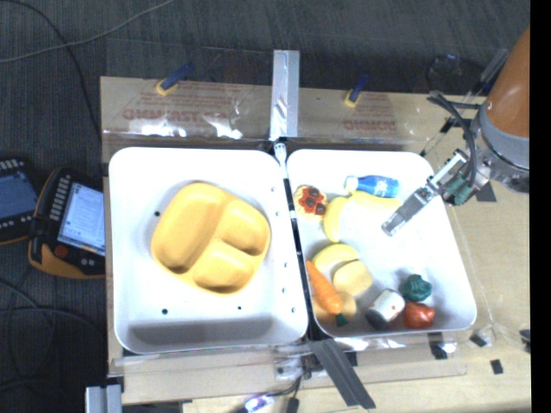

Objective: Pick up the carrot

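Two shallow white bins sit side by side on the table [129, 101]. The left bin [138, 317] holds one thing: a large, smooth yellow lump [211, 235] with rounded lobes, glossy like moulded plastic. The right bin [448, 256] holds a cluster of small toy foods. There is one carrot [324, 289], one blue and white bottle [374, 185] lying on its side, one small dark orange piece [310, 200] near the bin's upper left corner, one pale yellow pear-like shape [337, 217], one red tomato-like piece [419, 315], one dark green piece [418, 287] just above it, and one small grey and white block [386, 306]. Two pale yellow rounded pieces [344, 267] lie touching each other in the middle.

The carrot lies at the right bin's left wall, in the lower part. Its long axis runs at a slant from upper left to lower right, with the narrow orange tip toward the upper left and the green stub toward the lower right. It is smooth, tapered and bright orange, and it touches the yellow pieces beside it.

The arm's jaws [395, 223] hang over the right bin's upper right part, well apart from the carrot. They hold nothing, and I cannot tell how far apart they stand.
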Robot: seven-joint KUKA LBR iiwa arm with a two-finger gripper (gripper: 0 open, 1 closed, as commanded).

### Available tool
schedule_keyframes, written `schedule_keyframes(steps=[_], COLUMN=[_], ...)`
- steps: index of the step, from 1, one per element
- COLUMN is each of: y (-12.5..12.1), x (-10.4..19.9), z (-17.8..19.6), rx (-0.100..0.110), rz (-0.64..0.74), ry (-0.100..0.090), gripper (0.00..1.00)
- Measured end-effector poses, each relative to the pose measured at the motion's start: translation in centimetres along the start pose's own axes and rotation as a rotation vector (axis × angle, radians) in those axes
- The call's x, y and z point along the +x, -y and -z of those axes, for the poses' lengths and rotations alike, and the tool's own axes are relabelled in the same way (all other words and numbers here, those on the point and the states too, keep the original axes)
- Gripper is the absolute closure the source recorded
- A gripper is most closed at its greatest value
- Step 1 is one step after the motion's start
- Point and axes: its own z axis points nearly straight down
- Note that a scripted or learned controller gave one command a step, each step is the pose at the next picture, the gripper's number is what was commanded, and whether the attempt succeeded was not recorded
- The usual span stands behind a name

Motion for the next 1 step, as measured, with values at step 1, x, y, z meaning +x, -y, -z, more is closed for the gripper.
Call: schedule_keyframes(steps=[1], y=[-3.56], x=[6.03], z=[-3.01], rx=[-0.002], rz=[0.336], ry=[-0.001], gripper=[0.00])
